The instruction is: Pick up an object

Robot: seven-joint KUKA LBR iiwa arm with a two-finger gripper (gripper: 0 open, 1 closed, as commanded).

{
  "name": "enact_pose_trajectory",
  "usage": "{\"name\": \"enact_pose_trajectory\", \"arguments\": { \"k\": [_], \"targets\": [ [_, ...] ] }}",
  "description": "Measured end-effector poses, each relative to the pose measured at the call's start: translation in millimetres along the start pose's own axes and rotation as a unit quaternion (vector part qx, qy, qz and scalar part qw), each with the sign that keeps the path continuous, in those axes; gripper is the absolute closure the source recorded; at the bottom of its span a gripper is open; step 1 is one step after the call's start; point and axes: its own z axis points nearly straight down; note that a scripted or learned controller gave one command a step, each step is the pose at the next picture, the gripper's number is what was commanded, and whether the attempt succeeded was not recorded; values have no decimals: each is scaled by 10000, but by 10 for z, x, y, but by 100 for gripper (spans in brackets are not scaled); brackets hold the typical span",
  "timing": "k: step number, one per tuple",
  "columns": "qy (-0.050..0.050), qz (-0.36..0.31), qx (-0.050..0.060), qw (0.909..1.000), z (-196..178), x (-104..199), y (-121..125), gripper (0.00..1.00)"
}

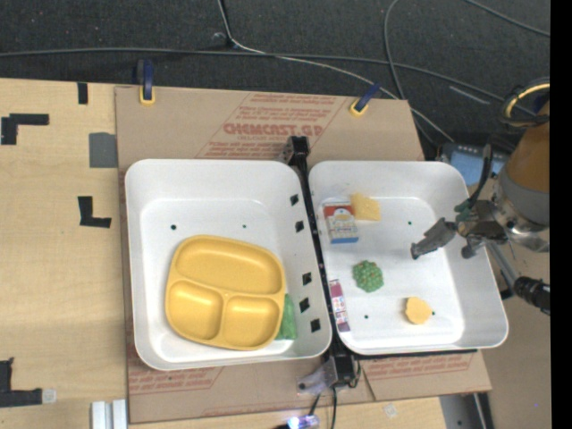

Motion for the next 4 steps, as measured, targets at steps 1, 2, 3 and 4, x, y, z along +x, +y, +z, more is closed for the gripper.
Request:
{"name": "enact_pose_trajectory", "arguments": {
  "k": [1,2,3,4],
  "targets": [
    [-14,-21,-59,10000,-62,4,27,0],
    [-14,-16,-41,10000,443,-65,93,0],
    [-10,-21,-38,10000,903,-61,153,0],
    [-25,-21,-67,10000,1402,-59,162,0]
  ]
}}
